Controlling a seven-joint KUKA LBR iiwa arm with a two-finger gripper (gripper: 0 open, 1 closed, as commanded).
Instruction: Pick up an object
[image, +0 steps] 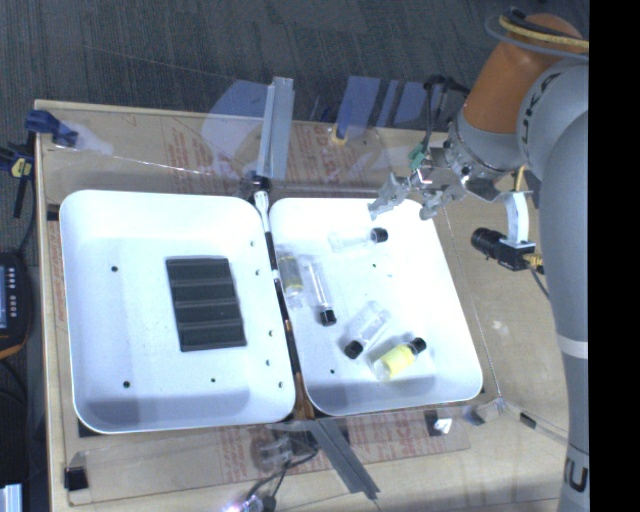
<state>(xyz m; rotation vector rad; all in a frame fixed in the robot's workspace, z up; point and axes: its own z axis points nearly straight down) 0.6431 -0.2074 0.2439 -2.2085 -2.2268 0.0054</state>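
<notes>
fingers spread open, holding nothing | small clear vial just lower-left | lying roughly left-right in right bin

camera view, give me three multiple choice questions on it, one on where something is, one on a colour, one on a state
1. Where does the dark ribbed block lie?
A. in the left bin
B. in the right bin
C. on the bench outside both bins

2. What colour is the content of the vial at the right bin's near edge?
A. red
B. yellow
C. blue

3. How does the gripper stand?
A. clamped on a vial
B. pressed on the dark block
C. above the right bin's far edge, nothing between its fingers

Answers: 1 A, the block sits mid-floor in the left bin. 2 B, a yellow fill shows beside its black cap. 3 C, it hangs over the far rim, with the vials below untouched.
</notes>
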